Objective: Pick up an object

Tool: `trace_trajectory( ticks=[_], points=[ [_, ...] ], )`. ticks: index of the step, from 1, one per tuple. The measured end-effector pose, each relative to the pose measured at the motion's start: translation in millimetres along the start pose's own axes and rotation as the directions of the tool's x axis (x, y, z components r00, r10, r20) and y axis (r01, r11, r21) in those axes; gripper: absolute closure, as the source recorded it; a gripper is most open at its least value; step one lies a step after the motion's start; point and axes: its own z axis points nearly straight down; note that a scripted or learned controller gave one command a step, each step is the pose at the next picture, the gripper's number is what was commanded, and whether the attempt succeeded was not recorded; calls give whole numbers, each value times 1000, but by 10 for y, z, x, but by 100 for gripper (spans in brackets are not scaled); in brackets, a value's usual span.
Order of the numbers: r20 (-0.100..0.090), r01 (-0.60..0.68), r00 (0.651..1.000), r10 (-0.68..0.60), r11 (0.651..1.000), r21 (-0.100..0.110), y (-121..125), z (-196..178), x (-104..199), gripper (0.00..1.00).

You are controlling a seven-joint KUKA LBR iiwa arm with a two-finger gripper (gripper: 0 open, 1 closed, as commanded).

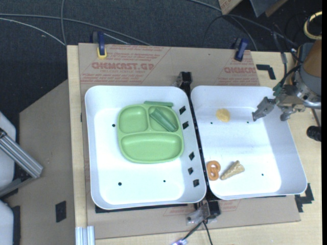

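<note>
**Gripper over the right bin's far right edge, nothing between its fingers**

The grey two-finger gripper [274, 109] reaches in from the right and sits over the upper right part of the right shallow white bin [286, 152]. Its two fingers are spread wide apart, one pointing down-left and the other at the bin's right rim, and nothing sits between them.

Three small things lie on the floor of this bin. A small round yellow piece [223, 115] rests near the far wall, left of the gripper and apart from it. Near the front left corner lie an orange pretzel-shaped ring [213, 169] and, just beside it to the right, a tan cone-shaped piece [231, 170].

The left shallow white bin [102, 188] holds a light green plastic divided tray [148, 147], with a darker green elongated piece [163, 119] in its upper right compartment.
</note>
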Motion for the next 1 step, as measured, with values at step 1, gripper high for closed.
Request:
trace_trajectory(
  ticks=[1],
  points=[
    [3, 3, 1000, -3, 1000, -13, 29, -71, 3, 0]
  ],
)
